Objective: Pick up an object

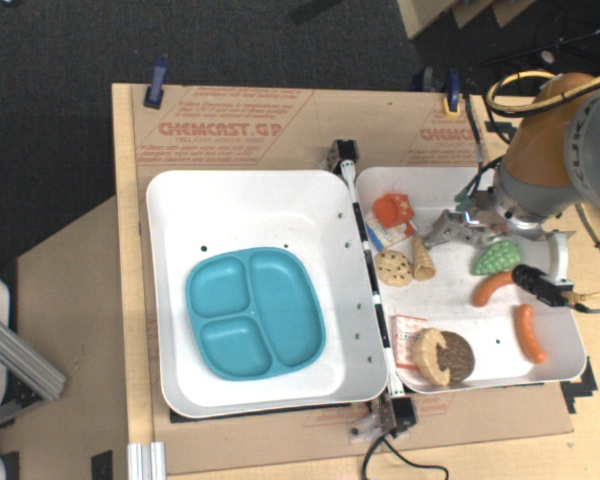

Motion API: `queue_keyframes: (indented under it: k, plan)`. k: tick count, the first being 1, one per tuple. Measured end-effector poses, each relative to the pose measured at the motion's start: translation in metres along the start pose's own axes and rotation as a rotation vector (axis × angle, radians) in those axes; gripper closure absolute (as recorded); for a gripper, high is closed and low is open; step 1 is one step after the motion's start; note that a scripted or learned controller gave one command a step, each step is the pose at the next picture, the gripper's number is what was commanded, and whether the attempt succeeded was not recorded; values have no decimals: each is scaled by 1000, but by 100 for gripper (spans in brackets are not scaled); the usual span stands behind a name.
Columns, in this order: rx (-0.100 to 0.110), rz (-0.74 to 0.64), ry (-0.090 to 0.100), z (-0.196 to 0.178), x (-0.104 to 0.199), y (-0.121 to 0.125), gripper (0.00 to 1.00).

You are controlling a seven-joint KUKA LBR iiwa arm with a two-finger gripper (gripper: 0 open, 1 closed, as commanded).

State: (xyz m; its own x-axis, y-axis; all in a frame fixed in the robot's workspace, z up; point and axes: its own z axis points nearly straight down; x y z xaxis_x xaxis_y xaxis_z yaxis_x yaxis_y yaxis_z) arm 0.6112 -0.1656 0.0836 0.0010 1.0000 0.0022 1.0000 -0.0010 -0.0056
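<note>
nothing looks picked up yet, as far as i can judge. the arm [550, 158] reaches in over the right bin [570, 363] and its tool [460, 226] sits low among the toys near the bin's back half, with metal fingers [442, 230] spread a little toward the ice cream cone [421, 258]. i see nothing between them, so i'd call the tool open and carrying nothing. the likely targets all lie on the bin floor: a cookie [392, 267] just beside the cone, an orange-red toy [392, 210] near the bin's back left, a green piece [497, 258] by the wrist, two sausages [492, 288] and [529, 332], and a brown round bun-like thing [442, 356] at the front. closing on something and lifting it are both left to do.

the left bin [180, 208] holds a teal divided plate [255, 312], well apart from the action. both bins rest on a table [230, 128] with red printed lettering, blue and yellow clamps at its back edge, dark carpet beyond it.
</note>
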Motion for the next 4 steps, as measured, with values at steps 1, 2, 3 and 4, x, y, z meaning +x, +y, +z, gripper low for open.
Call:
queue_keyframes:
  k: [1, 2, 3, 4]
  plan:
    - [-15, -1, -8, -55, -50, 58, 0]
    - [3, 1, 1, 2, -27, 0, 0]
    - [-3, -7, 0, -1, 39, 5, 0]
    - [40, -6, -3, 4, 58, 47, 0]
